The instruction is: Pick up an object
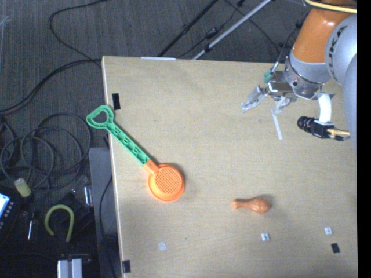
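A toy sieve lies on the tan bench top (220, 155) at the left: its green handle (124, 139) runs from the bench's left edge down to a round orange mesh head (166, 182). A small orange drumstick-shaped piece (253, 204) lies lower, right of centre. My gripper (262, 120) hangs over the upper right of the bench, below the orange wrist band (316, 36). Its fingers (252, 102) are spread open with nothing between them. It is well away from both objects.
The bench's left edge (110, 172) drops to a floor with black cables (35, 149) and a green U-shaped item (59, 219). Small markers (265, 236) dot the bench's lower right. A black-and-yellow fitting (316, 127) juts from the arm.
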Controlling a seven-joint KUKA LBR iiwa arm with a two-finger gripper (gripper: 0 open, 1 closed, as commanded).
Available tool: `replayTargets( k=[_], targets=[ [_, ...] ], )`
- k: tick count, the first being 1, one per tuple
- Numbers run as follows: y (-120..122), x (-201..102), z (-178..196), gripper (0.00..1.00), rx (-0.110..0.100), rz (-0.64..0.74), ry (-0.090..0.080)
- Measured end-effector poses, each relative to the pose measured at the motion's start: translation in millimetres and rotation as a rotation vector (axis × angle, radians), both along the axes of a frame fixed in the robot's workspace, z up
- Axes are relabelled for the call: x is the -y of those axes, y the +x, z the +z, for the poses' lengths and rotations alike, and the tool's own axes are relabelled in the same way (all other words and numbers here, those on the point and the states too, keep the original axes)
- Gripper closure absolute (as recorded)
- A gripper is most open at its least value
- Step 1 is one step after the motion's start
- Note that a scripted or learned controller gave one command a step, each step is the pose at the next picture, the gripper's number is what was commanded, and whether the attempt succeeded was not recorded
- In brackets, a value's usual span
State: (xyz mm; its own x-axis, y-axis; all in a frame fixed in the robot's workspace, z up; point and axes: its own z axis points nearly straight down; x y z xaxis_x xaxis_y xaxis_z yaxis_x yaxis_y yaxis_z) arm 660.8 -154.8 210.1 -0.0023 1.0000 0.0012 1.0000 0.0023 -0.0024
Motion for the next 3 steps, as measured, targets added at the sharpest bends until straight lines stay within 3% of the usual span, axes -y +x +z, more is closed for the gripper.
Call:
replayTargets(
  k=[1,2,3],
  targets=[
    [6.8,67.3,-74.3,0.00,0.000,0.066,-0.004],
    [8.3,47.9,-125.8,0.00,0.003,0.458,-0.001],
    [7.9,6.9,-125.8,0.00,0.003,0.480,-0.002]
  ],
)
